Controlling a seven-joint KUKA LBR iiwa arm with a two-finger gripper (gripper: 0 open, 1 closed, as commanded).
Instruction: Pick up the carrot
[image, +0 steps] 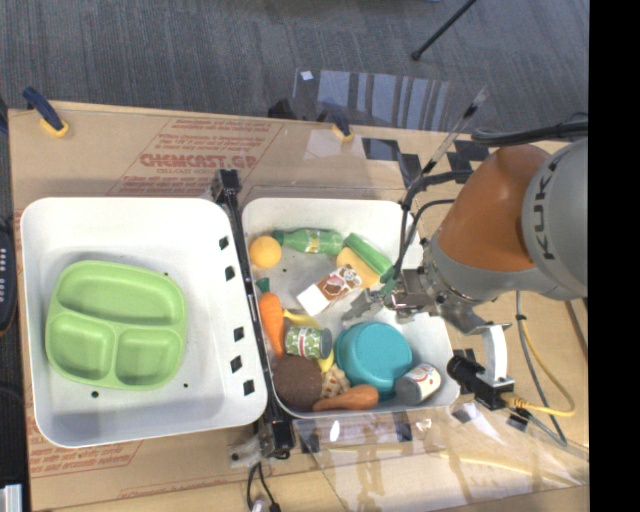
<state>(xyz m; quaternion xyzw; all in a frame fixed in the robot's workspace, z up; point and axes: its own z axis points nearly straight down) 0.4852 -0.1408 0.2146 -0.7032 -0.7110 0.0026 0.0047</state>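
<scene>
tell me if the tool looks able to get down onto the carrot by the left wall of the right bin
Probably yes. The carrot lies uncovered on top. The bin wall on one side and a small can at its lower end crowd it. The tool sits across the bin, over other items.

Even bright overhead light, soft shadows, glare on clear plastic sheet (400, 440), slightly soft focus

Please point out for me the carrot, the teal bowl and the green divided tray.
carrot (271, 318): camera view, middle of its orange body.
teal bowl (373, 355): camera view, centre of the bowl.
green divided tray (117, 322): camera view, ridge between its compartments.
</scene>
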